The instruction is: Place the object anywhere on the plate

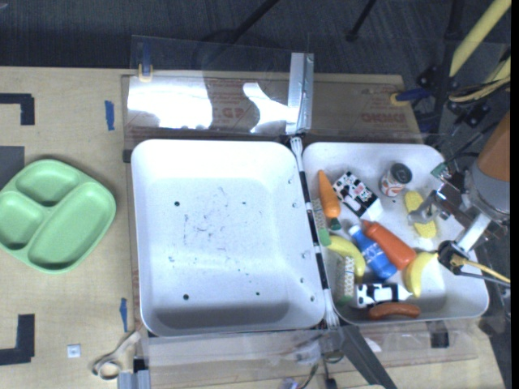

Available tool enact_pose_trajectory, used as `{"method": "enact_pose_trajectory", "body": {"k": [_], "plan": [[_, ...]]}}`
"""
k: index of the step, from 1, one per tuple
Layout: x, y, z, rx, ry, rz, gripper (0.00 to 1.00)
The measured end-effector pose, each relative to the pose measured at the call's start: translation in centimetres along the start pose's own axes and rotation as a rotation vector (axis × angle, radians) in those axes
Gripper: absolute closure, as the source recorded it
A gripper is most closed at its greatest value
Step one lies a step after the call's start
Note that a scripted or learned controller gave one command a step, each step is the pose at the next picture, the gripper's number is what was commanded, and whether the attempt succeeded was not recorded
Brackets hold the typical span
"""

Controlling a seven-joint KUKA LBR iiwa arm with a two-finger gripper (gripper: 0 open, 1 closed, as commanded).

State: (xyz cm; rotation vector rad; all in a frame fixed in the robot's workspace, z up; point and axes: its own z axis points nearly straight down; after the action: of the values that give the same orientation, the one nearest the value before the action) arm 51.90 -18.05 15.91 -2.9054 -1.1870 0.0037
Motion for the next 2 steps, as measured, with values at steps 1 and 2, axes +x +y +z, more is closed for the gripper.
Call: {"method": "enact_pose_trajectory", "body": {"k": [1, 2], "plan": [[5.7, 1.8, 6.1, -0.001, 0.000, 0.161, 0.00], [4.0, -3.3, -2.4, -0.001, 0.000, 0.262, 0.00]]}}
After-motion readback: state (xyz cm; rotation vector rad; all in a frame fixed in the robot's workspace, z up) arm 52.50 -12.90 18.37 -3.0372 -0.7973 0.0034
